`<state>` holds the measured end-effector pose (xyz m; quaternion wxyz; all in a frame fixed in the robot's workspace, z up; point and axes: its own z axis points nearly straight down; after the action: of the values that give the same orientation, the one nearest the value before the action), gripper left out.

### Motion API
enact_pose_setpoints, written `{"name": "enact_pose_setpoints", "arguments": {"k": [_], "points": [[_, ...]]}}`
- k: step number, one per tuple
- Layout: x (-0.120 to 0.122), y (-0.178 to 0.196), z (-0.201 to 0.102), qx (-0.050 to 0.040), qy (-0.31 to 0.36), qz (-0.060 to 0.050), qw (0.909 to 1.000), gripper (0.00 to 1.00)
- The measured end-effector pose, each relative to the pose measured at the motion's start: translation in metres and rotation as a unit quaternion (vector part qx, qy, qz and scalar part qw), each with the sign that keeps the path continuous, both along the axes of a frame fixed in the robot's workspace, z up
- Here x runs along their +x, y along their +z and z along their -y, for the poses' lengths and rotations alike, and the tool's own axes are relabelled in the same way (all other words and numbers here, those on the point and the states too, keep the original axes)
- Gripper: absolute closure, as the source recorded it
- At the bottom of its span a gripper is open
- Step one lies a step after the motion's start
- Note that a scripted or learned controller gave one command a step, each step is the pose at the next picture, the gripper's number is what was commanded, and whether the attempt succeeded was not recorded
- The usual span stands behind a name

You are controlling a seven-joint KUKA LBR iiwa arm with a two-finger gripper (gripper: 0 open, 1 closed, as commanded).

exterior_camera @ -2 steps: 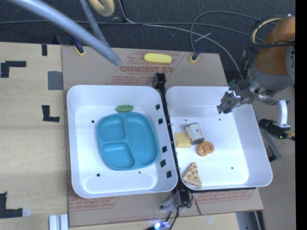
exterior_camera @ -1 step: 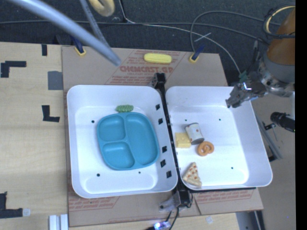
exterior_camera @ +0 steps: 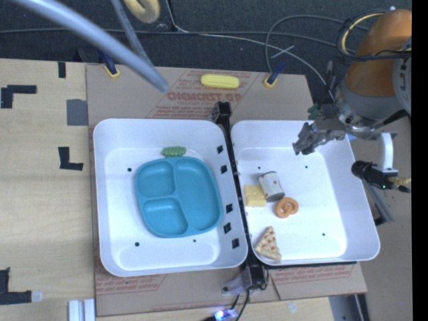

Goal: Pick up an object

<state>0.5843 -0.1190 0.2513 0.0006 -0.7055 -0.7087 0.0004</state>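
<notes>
White right bin (exterior_camera: 334, 239) under our gripper (exterior_camera: 307, 142)
We hover at its upper edge, nothing visibly held; finger spread unclear. Can (exterior_camera: 271, 186), cheese (exterior_camera: 254, 196), pretzel (exterior_camera: 287, 208), pizza slice (exterior_camera: 268, 244) lie below

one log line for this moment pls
pincer above right bin | nothing held | can, pretzel untouched

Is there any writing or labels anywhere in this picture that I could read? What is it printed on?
"CHEMCAST GP": red print on the brown board behind the left bin, roughly legible; smaller lines beneath are too blurred to read.
Red print on the same board below the bins, near the front edge: too small to read.
Small can in the right bin: no readable label.
</notes>
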Motion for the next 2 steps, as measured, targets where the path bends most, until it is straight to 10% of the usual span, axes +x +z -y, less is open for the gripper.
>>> {"name": "enact_pose_setpoints", "arguments": {"k": [2], "points": [[0.013,-0.010,-0.119,-0.0003,0.000,0.000,1.0000,1.00]]}}
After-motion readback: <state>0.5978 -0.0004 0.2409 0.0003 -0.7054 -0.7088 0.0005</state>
